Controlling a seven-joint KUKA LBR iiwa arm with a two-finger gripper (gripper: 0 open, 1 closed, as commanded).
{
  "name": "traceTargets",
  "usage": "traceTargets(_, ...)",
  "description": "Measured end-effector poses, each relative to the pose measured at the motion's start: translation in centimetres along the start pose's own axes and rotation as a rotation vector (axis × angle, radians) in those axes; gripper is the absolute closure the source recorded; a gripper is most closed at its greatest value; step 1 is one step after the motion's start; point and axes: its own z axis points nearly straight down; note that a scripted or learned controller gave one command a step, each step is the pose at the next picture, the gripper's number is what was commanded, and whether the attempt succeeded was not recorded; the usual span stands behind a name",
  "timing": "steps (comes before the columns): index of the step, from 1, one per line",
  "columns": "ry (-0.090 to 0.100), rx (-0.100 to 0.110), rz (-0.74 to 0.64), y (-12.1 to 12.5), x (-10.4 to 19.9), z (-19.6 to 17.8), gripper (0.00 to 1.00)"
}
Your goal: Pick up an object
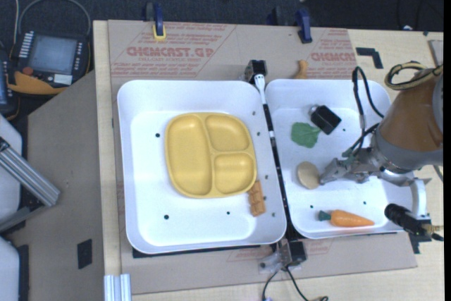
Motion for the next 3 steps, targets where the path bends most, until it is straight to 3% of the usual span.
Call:
traceTargets(1, -0.002, -0.003, 0.000, 0.0, 0.0, -1.1, 1.00)
traceTargets(3, -0.005, -0.012, -0.002, 0.2, -0.6, -12.0, 1.00)
